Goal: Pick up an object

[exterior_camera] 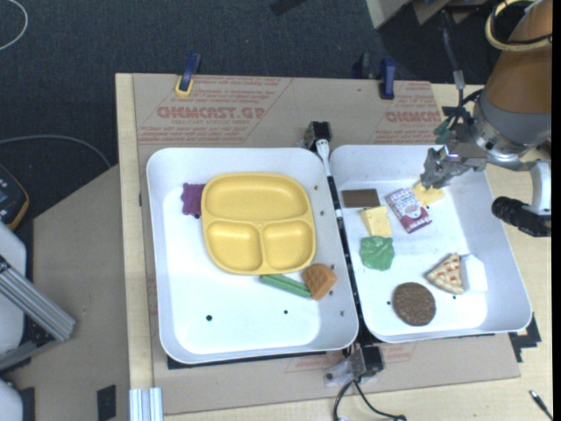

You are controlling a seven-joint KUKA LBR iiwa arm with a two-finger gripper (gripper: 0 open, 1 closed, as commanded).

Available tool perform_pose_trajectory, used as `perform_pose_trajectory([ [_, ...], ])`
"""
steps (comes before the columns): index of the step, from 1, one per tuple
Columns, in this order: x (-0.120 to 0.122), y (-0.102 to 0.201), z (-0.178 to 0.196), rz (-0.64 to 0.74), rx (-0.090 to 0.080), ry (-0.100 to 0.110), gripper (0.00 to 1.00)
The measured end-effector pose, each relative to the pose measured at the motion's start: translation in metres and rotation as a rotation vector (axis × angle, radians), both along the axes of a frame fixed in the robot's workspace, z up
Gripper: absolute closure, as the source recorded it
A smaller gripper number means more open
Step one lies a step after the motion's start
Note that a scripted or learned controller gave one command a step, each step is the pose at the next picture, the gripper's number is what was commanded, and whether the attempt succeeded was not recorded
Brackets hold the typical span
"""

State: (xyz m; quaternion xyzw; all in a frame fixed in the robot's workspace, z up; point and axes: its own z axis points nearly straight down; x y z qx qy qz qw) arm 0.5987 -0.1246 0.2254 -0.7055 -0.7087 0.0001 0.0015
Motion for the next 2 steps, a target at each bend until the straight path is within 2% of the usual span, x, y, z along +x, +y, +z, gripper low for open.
perform_pose_trajectory([
  [1,-0.014,0.052,-0.01,0.001,0.001,0.002,1.0],
  [2,-0.022,0.095,-0.003,0.001,0.001,0.001,1.0],
])
